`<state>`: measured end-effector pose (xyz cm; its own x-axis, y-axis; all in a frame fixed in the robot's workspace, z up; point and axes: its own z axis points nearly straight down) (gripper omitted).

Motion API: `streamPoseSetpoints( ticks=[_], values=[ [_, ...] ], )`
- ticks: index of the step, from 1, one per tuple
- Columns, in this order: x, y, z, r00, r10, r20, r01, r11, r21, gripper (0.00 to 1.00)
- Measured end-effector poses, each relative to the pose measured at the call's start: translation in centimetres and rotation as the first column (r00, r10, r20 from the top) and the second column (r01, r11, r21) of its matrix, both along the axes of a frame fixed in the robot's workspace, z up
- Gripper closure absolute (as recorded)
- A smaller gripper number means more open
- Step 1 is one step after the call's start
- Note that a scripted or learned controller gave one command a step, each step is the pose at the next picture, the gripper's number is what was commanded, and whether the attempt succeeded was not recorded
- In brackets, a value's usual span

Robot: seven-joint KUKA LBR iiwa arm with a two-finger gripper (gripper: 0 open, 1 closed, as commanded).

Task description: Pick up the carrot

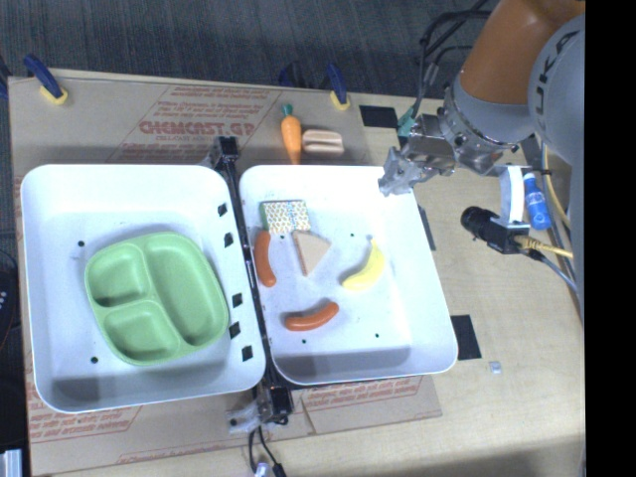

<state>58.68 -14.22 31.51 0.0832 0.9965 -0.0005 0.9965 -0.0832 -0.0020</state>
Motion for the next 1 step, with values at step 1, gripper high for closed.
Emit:
streamPoseSetpoints(
  ticks=[1],
  values=[
    [-7.07,6.78,-4.64,0.996,-0.092,-0.004,0.092,0.996,0.001,1.00]
  ],
)
